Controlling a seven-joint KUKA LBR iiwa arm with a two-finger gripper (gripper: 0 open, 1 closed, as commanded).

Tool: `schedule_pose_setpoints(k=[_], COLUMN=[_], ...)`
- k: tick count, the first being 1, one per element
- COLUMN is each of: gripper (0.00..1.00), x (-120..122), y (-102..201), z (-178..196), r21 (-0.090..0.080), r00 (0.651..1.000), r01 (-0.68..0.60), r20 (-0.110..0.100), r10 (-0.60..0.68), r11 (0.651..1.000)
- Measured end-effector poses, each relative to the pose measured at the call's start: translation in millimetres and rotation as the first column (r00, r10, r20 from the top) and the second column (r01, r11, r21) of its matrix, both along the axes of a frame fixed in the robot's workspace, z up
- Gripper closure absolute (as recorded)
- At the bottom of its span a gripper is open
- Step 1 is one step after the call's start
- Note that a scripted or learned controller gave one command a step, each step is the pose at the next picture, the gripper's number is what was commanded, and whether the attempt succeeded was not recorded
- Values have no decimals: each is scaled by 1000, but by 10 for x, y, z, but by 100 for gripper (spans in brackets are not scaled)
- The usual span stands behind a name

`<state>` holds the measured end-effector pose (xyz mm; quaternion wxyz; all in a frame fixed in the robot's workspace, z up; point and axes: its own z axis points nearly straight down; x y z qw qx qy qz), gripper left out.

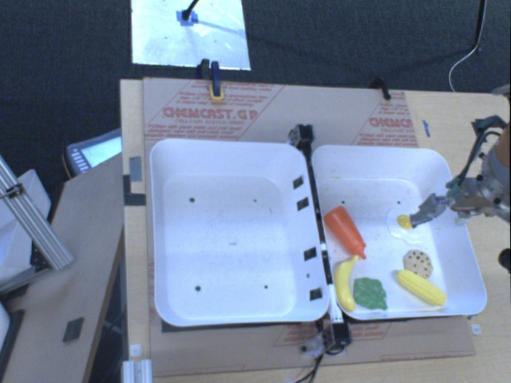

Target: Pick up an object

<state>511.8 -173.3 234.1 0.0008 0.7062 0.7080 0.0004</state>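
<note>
Over the right bin (447, 162) your jaws (417, 217) sit at a small yellow piece (405, 222), prob. light, stiff, slick plastic, so pinch it across the middle w/ 2 fingers; can't tell how wide they're open or if anything's gripped.

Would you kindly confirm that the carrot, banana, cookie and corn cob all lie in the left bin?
Not quite: the camera view shows the carrot, banana, cookie and corn cob all lying in the right bin, not the left.
</note>
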Motion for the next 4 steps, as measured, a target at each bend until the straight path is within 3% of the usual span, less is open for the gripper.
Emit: schedule_pose_setpoints(k=[1, 2, 3, 4], gripper=[0, 0, 0, 0], x=[276, 211, 905, 1605], y=[744, 1486, 1255, 1453], z=[-63, -235, -504, -482], r21=[1, 3, 0, 1], r00=[1000, 1000, 1000, 1000], r01=[-7, -9, -3, -5], r20=[2, -2, 5, 8], r10=[7, 9, 3, 5], r11=[1000, 1000, 1000, 1000])
